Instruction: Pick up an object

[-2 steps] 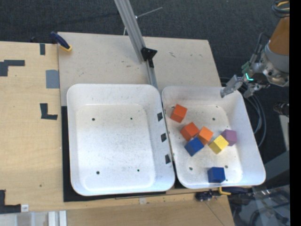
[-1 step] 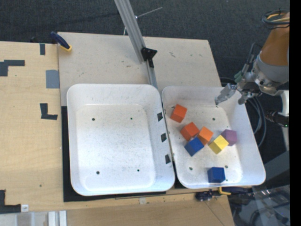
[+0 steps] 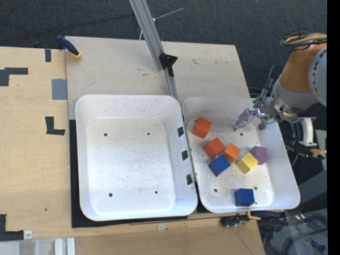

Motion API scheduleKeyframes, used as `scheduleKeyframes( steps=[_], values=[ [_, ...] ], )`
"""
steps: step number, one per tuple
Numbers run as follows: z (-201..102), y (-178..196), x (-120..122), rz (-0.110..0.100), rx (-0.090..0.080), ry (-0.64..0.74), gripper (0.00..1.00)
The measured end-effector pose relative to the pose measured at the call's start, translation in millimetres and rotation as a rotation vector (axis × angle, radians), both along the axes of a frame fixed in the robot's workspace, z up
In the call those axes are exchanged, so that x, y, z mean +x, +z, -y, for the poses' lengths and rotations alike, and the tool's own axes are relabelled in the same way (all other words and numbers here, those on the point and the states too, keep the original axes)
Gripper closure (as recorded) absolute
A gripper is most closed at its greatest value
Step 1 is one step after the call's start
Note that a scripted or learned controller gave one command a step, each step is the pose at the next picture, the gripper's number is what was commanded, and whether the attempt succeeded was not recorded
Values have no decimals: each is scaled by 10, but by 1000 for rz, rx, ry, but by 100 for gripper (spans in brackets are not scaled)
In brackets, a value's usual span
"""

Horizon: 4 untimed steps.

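Note:
The right bin (image 3: 281,158) holds several small cubes. An orange cube (image 3: 202,127) lies near its upper left. A cluster sits mid-bin: a red-orange cube (image 3: 214,147), an orange cube (image 3: 232,152), a blue cube (image 3: 219,164), a yellow cube (image 3: 246,162) and a purple cube (image 3: 259,154). Another blue cube (image 3: 244,197) rests near the front rim. My gripper (image 3: 251,123) hangs over the bin's upper right part, open, with nothing between its fingers. It is above and to the right of the cluster, apart from every cube.
The left bin (image 3: 85,142) stands beside the right one. A slanted metal pole (image 3: 151,33) crosses the bench behind the bins. The arm's orange band (image 3: 297,73) is at the right edge, with cables below it.

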<state>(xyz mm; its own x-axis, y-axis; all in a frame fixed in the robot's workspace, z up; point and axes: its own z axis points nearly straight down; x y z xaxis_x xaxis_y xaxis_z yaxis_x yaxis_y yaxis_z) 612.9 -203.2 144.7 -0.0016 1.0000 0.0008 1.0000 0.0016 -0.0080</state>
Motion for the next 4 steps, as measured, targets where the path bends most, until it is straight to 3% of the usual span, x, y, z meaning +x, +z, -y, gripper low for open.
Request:
scheduleKeyframes(
  steps=[1, 2, 4],
  values=[
    [-14, -547, -17, 1, 0, 0, 0],
    [-15, -410, 1, 6, -1, 1, 100],
    [39, 750, 29, 13, -3, 0, 100]
  ],
)
